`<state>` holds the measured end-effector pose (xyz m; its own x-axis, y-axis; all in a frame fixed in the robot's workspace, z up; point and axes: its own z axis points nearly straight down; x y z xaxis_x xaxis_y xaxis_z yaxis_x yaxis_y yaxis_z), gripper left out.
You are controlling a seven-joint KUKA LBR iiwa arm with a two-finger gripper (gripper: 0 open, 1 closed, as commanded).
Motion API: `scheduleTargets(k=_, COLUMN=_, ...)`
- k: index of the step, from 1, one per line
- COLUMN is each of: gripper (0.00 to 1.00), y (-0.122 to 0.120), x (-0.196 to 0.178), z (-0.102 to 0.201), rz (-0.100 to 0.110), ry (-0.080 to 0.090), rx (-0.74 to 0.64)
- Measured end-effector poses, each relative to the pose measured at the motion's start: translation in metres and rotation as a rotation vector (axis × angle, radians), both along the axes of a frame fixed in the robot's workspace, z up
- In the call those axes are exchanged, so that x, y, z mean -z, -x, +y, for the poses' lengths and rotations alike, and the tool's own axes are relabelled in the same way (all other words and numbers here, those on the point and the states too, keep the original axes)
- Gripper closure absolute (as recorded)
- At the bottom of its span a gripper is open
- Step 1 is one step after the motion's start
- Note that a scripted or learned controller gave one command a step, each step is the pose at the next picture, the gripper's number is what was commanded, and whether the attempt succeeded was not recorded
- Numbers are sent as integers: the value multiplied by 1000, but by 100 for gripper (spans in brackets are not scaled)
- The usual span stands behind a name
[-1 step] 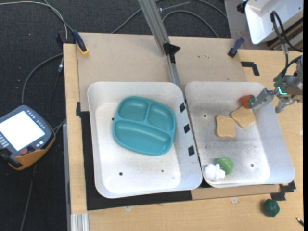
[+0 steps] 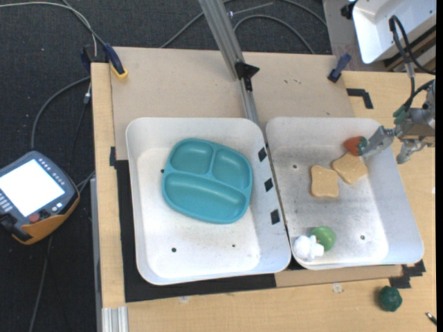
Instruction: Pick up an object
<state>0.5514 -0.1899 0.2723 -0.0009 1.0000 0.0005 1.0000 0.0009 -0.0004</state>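
Observation:
The right bin point(image 2: 387, 234) holds two tan toast-like slices, one point(image 2: 324, 182) near its middle and one point(image 2: 349, 169) further right. A small red object point(image 2: 354, 144) sits just beyond them. A green and white piece point(image 2: 315, 243) lies at the bin's near-left corner. My gripper point(image 2: 385, 151) hangs over the right bin's far-right corner, open, with nothing between its fingers. Its left finger point(image 2: 372, 144) is right beside the red object and the right-hand slice.
A teal divided plate point(image 2: 206, 180) lies in the left bin point(image 2: 149, 254). A small dark green ball point(image 2: 390, 297) rests on the bench in front of the right bin. A metal pole point(image 2: 225, 33) slants over the back of the bench. A handheld screen point(image 2: 31, 196) lies on the floor at left.

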Motion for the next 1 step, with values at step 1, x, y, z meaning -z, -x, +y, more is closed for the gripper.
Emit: scheduleTargets(k=1, gripper=0, y=-3, x=62, z=-1, rz=5, ry=-2, rx=1)
